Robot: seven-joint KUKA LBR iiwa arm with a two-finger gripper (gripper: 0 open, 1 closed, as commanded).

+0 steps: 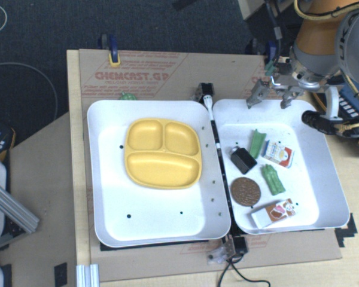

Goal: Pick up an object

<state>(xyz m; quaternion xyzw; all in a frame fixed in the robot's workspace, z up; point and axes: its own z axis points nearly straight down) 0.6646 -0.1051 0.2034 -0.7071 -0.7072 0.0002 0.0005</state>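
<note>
Pincer (269, 98) spread wide and bare above the right bin's (332, 184) far rim, I eye the black block (243, 159) mid-bin: probably light, rigid, best gripped across its narrow sides.

Both bins white: left bin (107, 178), right bin (323, 184), small black dots on the left one's floor. Divided plate (163, 153) plain pale yellow. Block (243, 159) black. Two wrapped pieces green: upper one (258, 143) mid green, lower one (273, 179) same shade. Round disc (245, 191) brown with a fine speckled texture. Two small cartons white with red print: upper carton (278, 153), lower carton (274, 212). Bench board (84, 100) tan cardboard, red lettering along the top edge. Clamp (113, 48) blue and yellow. Floor (60, 17) dark blue-grey carpet. Arm (329, 23) orange band over grey; gripper (269, 95) metallic grey.
</note>
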